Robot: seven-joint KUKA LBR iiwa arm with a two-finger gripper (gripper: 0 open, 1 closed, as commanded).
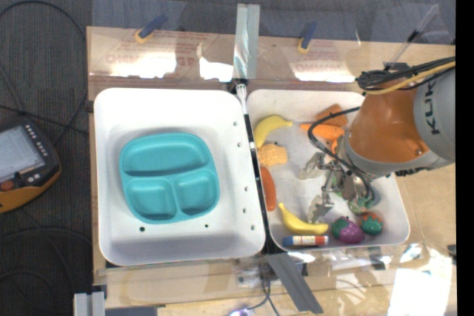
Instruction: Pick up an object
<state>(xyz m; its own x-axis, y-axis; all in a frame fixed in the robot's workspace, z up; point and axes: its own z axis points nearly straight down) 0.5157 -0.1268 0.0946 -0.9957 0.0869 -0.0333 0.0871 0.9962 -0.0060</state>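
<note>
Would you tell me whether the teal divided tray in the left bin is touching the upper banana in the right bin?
Apart. In the camera view, the teal tray lies in the left bin, while the upper banana lies in the right bin, with the bins' rims between them.

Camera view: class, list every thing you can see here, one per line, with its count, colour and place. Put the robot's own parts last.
Bins: two, white, side by side on the bench.
Tray: one, teal, three compartments, in the left bin.
Bananas: two, yellow, right bin, one at the top left, one near the front.
Carrot: one, orange-red, along the right bin's left wall.
Marker: one, white with red and blue ends, at the right bin's front.
Purple fruit: one, front right.
Pendant: one, grey and orange, on the floor at left.
Arm: one, grey and orange, over the right bin.
Gripper: one, metal, above the front banana.
</note>
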